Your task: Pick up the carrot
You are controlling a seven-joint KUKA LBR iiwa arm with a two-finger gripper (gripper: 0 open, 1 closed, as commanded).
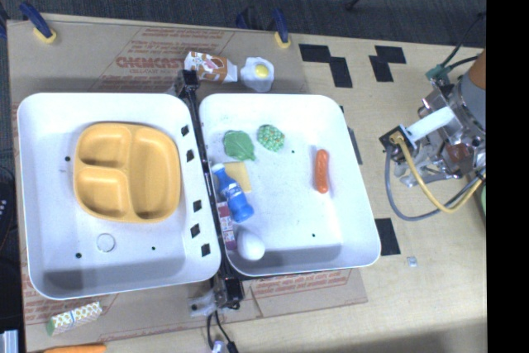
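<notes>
Since nothing crowds it, easy enough to reach the carrot (pixel 321 170): lying right of centre in the right bin (pixel 285 211), long axis running up and down the frame, near the bin's right wall but apart from it. Well apart from the green toy leaf (pixel 239 145) and the round green piece (pixel 270 136) toward that bin's upper middle, and from the blue bottle (pixel 234 198) along its left side. Looks like a small toy: probably light, stiff, smooth and somewhat slippery, not fragile. Best taken across the narrow middle, closing from frame-left and frame-right, away from either rounded end, to keep it from squirting out. As for the gripper (pixel 430 153), at the right of the frame over bare bench, well apart from both bins; cannot tell whether open or closed among the cables.
</notes>
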